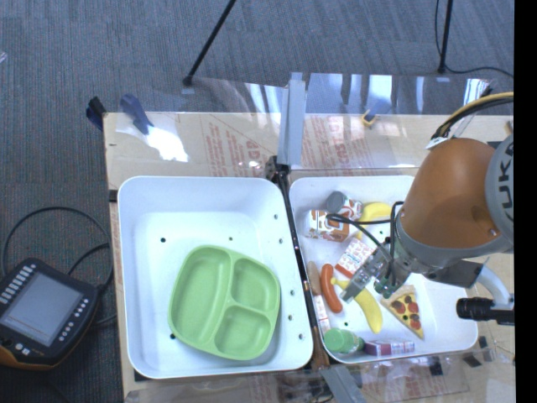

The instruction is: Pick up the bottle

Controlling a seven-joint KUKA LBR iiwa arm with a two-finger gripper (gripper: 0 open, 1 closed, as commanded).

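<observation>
The bottle [369, 346] lies on its side along the front wall of the right bin [436, 183], with a green cap at its left end and a pink label on its clear body. My gripper [372, 284] hangs over the middle of that bin, a little behind the bottle. It is open, its fingers [357, 285] pointing down and left beside a yellow banana [370, 311]. Nothing is held between them. The arm's orange band [453, 196] covers the bin's right part.
Around the gripper lie a red sausage [330, 288], a pizza slice [407, 309], a red-and-white carton [352, 259], a grey-capped container [329, 221] and a second banana [376, 212]. The left bin [151, 200] holds a green divided plate [225, 302]. A handheld pendant [38, 309] sits far left.
</observation>
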